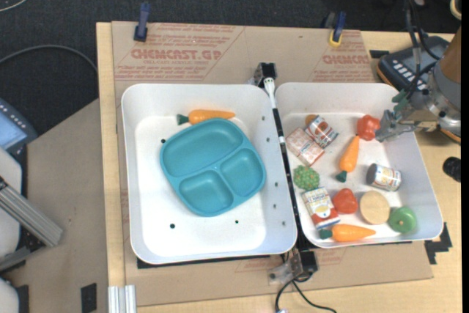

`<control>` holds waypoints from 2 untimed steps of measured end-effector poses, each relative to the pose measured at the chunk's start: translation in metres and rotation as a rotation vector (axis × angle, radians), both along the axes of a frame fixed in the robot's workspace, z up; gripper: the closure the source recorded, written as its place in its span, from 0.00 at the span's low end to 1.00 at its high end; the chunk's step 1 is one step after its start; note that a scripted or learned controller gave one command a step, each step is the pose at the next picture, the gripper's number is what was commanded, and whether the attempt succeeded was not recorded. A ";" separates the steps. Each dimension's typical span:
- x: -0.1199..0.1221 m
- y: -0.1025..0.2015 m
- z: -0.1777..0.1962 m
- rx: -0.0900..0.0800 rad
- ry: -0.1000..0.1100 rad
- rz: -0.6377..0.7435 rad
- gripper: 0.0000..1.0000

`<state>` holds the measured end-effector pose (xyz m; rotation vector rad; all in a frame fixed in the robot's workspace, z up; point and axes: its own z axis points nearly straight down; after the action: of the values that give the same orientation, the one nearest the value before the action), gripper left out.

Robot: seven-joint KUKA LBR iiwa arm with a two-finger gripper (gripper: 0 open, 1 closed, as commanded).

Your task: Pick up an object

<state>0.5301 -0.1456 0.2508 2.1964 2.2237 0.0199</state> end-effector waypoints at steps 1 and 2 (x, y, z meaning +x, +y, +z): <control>0.001 0.166 0.019 0.007 0.015 0.005 1.00; -0.025 0.119 -0.011 0.003 0.026 -0.017 1.00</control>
<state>0.5054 -0.0262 0.2396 2.2291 2.2197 -0.0061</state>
